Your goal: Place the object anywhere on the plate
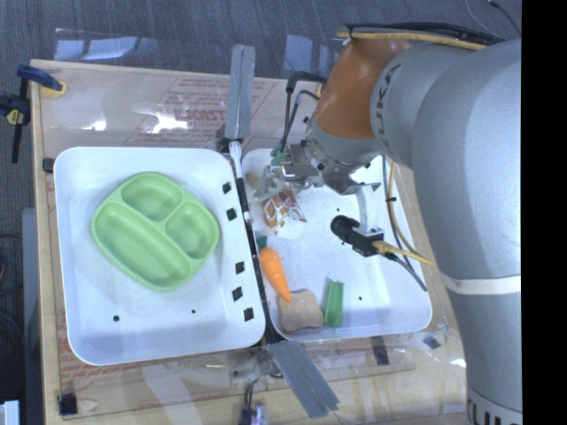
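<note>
Near end of right bin (403,304): green block (334,303), tan sponge-like piece (301,310), carrot (275,273). Farther back, claw (285,173) sits low over printed packet (282,211), likely the pick target; claw state unclear. Green plate (156,229) waits in left bin (80,326).

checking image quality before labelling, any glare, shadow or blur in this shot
Camera view: glare streaks on the clear sheet above the left bin; the arm casts soft shadow over the right bin near the gripper; the green plate, carrot and green block look reasonably sharp.
</note>
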You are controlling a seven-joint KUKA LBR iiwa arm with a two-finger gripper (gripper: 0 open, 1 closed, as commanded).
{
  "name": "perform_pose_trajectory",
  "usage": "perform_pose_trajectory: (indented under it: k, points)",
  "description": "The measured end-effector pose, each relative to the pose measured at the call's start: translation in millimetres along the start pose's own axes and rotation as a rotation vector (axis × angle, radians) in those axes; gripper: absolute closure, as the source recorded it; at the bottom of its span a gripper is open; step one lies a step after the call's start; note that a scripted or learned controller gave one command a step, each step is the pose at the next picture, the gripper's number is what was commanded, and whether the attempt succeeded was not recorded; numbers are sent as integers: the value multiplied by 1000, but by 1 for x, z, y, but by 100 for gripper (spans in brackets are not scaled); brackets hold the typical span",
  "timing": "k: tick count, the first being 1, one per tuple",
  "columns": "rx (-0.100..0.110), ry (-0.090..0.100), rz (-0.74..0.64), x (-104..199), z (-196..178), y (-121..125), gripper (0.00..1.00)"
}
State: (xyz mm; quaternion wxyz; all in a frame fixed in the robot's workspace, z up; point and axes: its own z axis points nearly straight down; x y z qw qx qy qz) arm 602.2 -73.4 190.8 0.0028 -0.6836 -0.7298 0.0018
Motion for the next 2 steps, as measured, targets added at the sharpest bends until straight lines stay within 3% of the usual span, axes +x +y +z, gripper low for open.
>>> perform_pose_trajectory:
  k: [1,2]
  points:
    - [0,0,-55,67,1,-4,100]
    - [0,-1,-55,66,1,-4,0]
